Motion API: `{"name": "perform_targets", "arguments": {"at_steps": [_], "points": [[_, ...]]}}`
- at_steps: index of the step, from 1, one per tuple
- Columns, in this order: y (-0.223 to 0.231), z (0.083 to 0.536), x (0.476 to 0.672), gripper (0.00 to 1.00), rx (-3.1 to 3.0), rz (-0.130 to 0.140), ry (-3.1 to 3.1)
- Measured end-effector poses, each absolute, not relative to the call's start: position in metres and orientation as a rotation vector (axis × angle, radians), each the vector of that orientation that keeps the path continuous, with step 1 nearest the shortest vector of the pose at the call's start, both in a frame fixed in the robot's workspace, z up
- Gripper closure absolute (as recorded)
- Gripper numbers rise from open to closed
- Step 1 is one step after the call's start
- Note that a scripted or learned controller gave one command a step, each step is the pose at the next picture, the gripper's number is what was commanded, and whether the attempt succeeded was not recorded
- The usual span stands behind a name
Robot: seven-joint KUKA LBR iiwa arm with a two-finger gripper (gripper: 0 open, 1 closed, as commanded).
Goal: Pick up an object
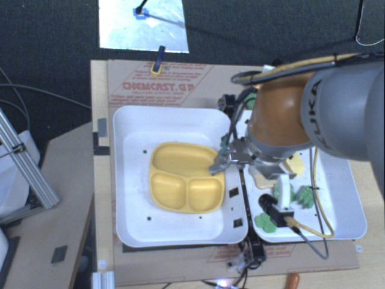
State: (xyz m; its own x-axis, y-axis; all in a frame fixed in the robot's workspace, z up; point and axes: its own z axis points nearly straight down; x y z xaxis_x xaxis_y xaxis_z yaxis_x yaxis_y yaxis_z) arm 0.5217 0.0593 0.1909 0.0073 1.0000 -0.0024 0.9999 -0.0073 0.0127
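Observation:
A yellow plate [183, 176] with three compartments lies in the middle of the left white bin [135, 221]. My gripper [220, 160] hangs low over the plate's right rim, close to the wall between the two bins. The grey arm with its orange band [280, 116] reaches in from the right and hides much of the right bin [349, 215]. In that bin I see a green leafy piece [307, 196], a flat green piece [263, 223], a pale green and white piece [283, 191], a yellow piece [295, 164] and a tan piece [262, 177].
Both bins sit on a cardboard sheet [159, 86]. A blue and yellow clip [158, 62] lies at the sheet's far edge, beside a shiny foil square [141, 17]. A metal frame [24, 161] stands at the left.

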Motion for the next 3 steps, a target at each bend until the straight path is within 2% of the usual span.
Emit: {"name": "perform_targets", "arguments": {"at_steps": [1,2,3], "points": [[0.031,0.184,0.485,0.00,2.225,-0.003,2.220],[0.008,0.400,0.489,0.00,2.207,0.025,2.214],[0.040,0.521,0.564,0.00,2.203,0.025,2.220]]}}
